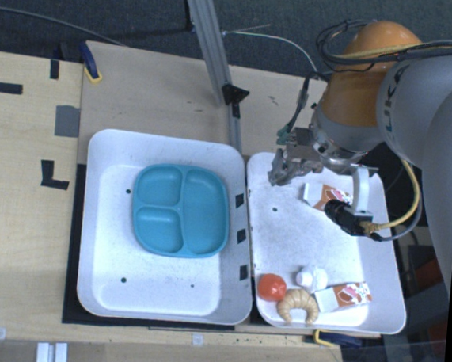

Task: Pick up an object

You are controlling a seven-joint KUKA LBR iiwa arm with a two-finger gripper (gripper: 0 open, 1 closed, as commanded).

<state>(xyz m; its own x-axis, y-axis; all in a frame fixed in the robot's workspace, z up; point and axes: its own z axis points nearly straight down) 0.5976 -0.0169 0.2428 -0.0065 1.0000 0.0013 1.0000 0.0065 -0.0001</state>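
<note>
My gripper point(284, 170) hangs over the far left corner of the right bin point(389, 307), and the floor below and toward the near side lies bare through the bin's middle. The near end is crowded: a red ball point(271, 286), a croissant point(299, 304), a small white piece point(310, 277) and a red-and-white packet point(344, 295) sit close together. Another packet point(325, 197) lies just beside my wrist. In the left bin point(93, 283), a blue divided plate point(182, 210) takes the centre, with open floor along its near edge.

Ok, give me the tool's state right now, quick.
Tool: over the far left corner of the right bin; open or closed cannot be told, and nothing visibly held.
</note>
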